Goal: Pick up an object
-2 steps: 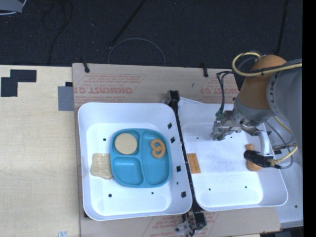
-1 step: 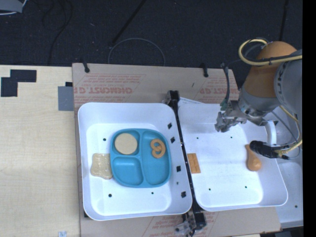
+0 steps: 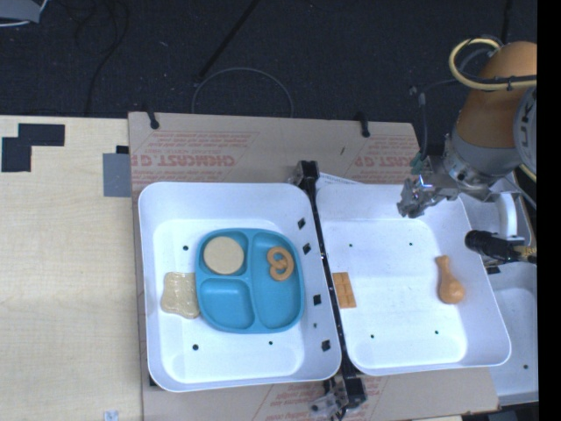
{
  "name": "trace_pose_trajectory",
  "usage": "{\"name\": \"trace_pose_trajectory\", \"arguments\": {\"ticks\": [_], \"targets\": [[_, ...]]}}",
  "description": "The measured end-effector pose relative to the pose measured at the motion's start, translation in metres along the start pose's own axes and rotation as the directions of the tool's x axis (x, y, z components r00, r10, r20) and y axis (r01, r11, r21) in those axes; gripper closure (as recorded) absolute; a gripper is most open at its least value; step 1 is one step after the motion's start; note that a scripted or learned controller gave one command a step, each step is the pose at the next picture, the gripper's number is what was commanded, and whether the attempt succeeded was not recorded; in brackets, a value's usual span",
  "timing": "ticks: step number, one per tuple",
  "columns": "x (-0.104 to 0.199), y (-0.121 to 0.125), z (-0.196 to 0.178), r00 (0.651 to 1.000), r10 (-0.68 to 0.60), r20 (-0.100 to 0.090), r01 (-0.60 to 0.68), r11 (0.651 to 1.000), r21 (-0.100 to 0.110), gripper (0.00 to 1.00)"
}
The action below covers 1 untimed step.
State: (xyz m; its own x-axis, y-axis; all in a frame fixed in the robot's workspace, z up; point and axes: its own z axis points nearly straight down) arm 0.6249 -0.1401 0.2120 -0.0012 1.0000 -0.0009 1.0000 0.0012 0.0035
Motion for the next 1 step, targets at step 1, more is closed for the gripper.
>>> {"name": "trace_pose_trajectory", "arguments": {"ticks": [1], "targets": [[-0.0059,0.0064,-0.0458,1.000,-0.001,0.000,0.001,1.000,0.000,1.00]]}}
